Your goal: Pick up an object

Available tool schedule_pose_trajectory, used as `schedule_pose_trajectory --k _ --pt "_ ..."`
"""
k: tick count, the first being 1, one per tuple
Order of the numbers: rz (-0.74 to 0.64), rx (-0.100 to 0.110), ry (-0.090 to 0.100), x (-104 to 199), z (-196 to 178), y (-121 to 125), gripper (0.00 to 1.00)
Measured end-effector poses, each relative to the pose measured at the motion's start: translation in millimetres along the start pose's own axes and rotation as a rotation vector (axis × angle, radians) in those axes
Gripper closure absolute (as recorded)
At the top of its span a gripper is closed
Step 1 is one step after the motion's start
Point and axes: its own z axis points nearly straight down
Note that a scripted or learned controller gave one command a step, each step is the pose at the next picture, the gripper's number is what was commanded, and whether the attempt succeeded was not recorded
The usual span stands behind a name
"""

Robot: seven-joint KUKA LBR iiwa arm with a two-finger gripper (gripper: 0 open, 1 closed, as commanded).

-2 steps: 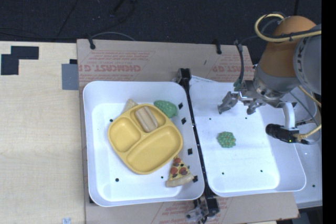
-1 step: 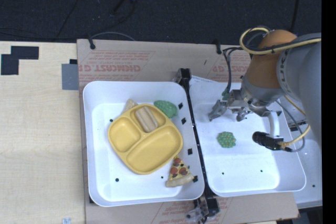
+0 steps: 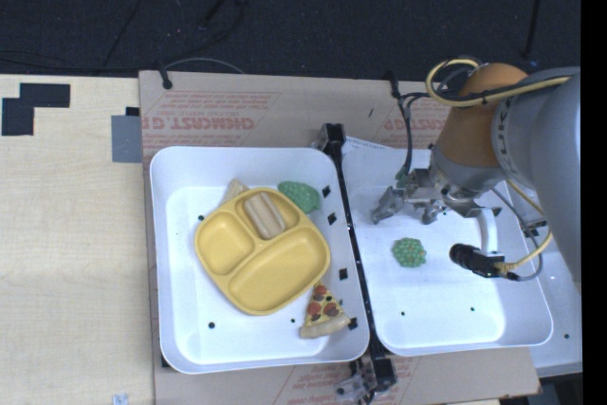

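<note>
Pizza slice at left bin front, beside yellow tray holding hotdog; green ball in right bin, just below end effector, fingers spread, nothing grasped

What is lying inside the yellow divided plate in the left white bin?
One tan, sausage-like piece lies in the upper compartment of the yellow divided plate. Its other two compartments show bare yellow. Whatever is beneath the plate is covered, apart from a pale corner and a green piece at its upper rim.
</note>
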Motion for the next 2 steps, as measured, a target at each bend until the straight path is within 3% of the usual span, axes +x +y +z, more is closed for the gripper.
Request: schedule_pose_trajectory --k 1,2 --pt "0.002 0.000 0.000 -0.7 -10.7 -0.1 1.00" --pt "0.004 -0.008 -0.001 -2.6 -59.0 -8.8 1.00"
